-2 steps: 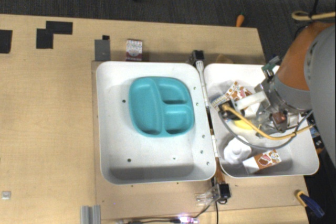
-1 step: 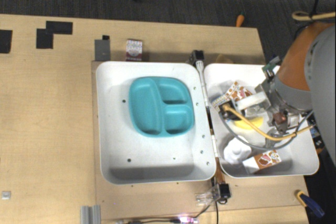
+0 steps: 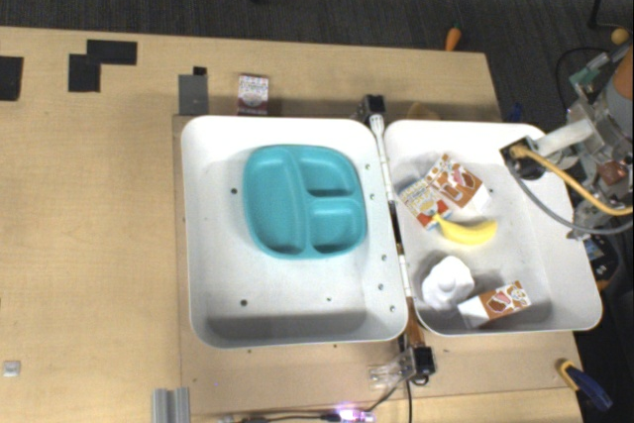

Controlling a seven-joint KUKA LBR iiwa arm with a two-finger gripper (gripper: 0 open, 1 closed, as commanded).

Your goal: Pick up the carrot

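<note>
Carrot [image 3: 429, 219], I think: orange sliver under carton [image 3: 442, 190], 8 o'clock from gripper [image 3: 594, 154]; claw state unreadable.

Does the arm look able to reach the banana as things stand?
Probably yes. The banana lies uncovered in the right bin, the arm sits at that bin's right rim, and bare floor lies between them. A carton crowds the banana's far side.

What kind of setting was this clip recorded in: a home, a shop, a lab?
Most likely a robotics lab or test cell. A light wooden bench carries two shallow white plastic bins fixed side by side, with toy-like items such as a yellow banana, and the grey robot arm trails loose cables.
</note>
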